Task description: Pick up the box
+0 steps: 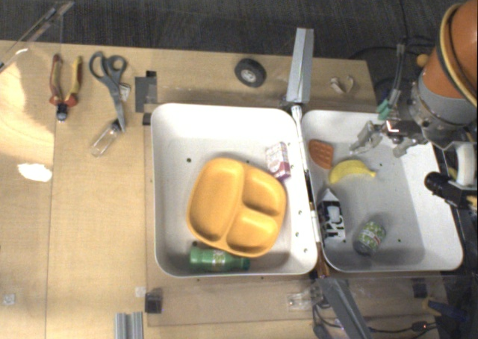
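Observation:
A small black-and-white box (331, 222) lies against the left wall of the right bin (433, 255), near its front. A pink-and-white packet (278, 158) that also looks box-like rests at the back right of the left bin (168, 181). My gripper (386, 138) hovers over the back of the right bin, just above and right of a banana (351, 172). Its fingers are spread with nothing between them. It is well apart from the black-and-white box, which sits toward the front left of it.
The right bin also holds an orange item (322, 152) and a green can (369, 236). In the left bin a yellow divided tray (237, 205) lies above a green bottle (218, 258). Scissors (112, 76), pliers (63, 84) and a tape roll (250, 72) lie on the bench.

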### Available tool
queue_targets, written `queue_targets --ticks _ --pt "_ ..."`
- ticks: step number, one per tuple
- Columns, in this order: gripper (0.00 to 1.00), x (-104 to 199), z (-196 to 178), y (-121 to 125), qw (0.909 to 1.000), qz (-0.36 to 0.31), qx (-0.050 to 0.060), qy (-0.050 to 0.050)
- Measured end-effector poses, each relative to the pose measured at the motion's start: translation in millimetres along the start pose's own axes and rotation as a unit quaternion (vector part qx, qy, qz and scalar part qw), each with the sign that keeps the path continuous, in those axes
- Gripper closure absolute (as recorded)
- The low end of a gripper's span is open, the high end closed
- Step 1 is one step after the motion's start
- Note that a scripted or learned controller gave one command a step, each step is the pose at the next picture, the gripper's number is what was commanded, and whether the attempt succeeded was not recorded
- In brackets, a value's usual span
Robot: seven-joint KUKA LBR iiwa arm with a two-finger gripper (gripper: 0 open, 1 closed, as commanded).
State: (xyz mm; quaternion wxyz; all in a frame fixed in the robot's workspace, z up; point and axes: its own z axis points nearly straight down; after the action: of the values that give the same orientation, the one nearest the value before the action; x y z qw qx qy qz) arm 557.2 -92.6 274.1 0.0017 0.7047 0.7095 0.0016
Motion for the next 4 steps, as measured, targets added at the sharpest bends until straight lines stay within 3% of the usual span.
queue_targets --ticks 1,2,3,4 --pt "0.0 -1.7 166.7 51.4 0.9975 -0.07 -0.002 0.0" --pt "0.0 -2.4 186.0 111.1 0.9854 -0.17 0.002 -0.001" --pt "1.0 1.1 174.2 114.5 0.9849 -0.173 -0.005 -0.001" --pt "1.0 93.1 87.8 113.2 0.9986 -0.053 -0.001 0.0"
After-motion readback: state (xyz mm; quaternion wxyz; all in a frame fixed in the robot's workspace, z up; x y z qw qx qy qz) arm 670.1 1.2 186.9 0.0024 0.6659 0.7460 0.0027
